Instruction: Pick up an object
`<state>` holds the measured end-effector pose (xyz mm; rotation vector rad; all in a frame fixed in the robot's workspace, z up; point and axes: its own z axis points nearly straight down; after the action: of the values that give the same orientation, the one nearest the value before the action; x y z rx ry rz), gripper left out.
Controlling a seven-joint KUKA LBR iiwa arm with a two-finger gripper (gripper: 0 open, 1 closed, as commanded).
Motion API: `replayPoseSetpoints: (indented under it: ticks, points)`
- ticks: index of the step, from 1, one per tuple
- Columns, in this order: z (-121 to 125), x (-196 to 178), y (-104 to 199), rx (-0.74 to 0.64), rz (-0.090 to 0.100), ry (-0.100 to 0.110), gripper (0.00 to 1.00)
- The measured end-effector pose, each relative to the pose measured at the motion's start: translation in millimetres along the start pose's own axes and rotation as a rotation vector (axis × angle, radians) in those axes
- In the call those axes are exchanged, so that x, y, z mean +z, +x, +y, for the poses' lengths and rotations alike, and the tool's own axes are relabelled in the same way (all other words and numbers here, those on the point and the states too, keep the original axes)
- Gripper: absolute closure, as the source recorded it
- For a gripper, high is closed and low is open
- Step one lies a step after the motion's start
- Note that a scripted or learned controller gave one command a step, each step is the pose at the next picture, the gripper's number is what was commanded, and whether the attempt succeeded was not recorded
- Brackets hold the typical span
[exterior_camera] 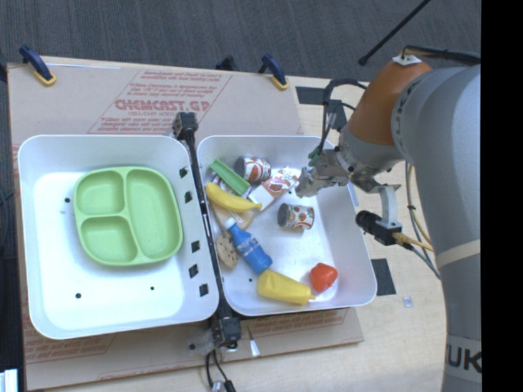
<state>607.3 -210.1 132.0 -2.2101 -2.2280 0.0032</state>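
Objects for picking lie in the right bin [347, 243]: 2 small printed cans, one [256, 169] near the far wall and one [296, 216] toward the middle; 2 yellow pieces, a banana [231, 199] by the left wall and a yellow squash-like piece [283, 287] at the near wall; 1 green block [230, 176]; 1 blue bottle [248, 249]; 1 orange-red piece [324, 277] beside the yellow one; 1 brown cookie-like piece [227, 255]; 1 crumpled wrapper [280, 181]. The left bin [37, 243] holds 1 green divided plate [127, 214] with 3 compartments.

The arm [425, 129] reaches in from the right, wrist bent down over the right bin's far right part. The gripper [309, 184] sits just beside the wrapper, above the middle can; whether its claw is apart or together, I cannot tell.
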Motion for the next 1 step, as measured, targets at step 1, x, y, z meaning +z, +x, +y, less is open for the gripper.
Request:
replayPoseSetpoints:
  ticks: [1]
  points:
    - [49.8,-55.9,-1.0,0.002,-0.002,-0.006,1.0]
